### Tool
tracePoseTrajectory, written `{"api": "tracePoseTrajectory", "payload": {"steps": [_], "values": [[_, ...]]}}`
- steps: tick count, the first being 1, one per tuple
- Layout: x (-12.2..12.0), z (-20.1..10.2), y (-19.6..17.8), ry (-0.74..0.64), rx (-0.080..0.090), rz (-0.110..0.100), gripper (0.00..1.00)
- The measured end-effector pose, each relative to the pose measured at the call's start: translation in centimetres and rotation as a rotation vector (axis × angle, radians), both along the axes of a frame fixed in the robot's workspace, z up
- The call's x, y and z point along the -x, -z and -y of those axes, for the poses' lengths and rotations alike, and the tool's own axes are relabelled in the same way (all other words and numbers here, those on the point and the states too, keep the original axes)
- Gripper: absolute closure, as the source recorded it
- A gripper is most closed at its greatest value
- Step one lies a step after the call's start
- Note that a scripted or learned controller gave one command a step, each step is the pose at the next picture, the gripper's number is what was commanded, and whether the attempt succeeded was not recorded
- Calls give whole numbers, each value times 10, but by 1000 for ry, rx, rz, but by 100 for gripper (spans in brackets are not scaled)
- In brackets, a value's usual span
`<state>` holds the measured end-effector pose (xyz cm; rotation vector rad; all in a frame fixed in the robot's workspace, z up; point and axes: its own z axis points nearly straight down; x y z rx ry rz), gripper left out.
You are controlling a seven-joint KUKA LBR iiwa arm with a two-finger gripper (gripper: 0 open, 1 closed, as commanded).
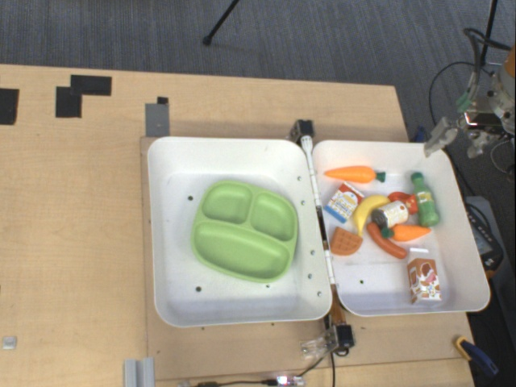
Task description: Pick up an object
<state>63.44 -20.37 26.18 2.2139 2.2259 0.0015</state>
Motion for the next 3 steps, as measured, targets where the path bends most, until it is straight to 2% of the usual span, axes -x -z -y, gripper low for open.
{"api": "tracePoseTrajectory", "payload": {"steps": [1, 2, 3], "values": [[41, -14, 148, 55, 3, 4, 0], [143, -62, 173, -112, 4, 13, 0], [141, -64, 162, -117, -1, 15, 100]]}}
